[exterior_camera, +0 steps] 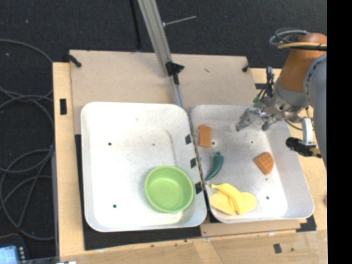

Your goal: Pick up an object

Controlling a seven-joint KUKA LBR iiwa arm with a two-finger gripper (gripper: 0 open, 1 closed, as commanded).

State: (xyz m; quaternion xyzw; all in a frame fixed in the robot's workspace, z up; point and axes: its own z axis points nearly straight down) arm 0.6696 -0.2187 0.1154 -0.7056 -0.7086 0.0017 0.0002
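My gripper point(254, 122) hangs over the upper right part of the right bin point(280, 199), fingers spread open with nothing between them. Below it, an orange wedge-shaped block point(264, 163) lies near the bin's right side. A small orange block point(204, 136) sits at the bin's left wall. A green pepper-like piece point(215, 166) lies slanted beside the divider. A yellow banana bunch point(233, 199) rests at the bin's front.
A green bowl point(169, 188) stands at the front right of the left bin point(110, 125). A slanted aluminium post point(158, 37) rises from behind the bins, with a clamp near the bins' shared edge. The arm's orange band point(297, 65) is at the right.
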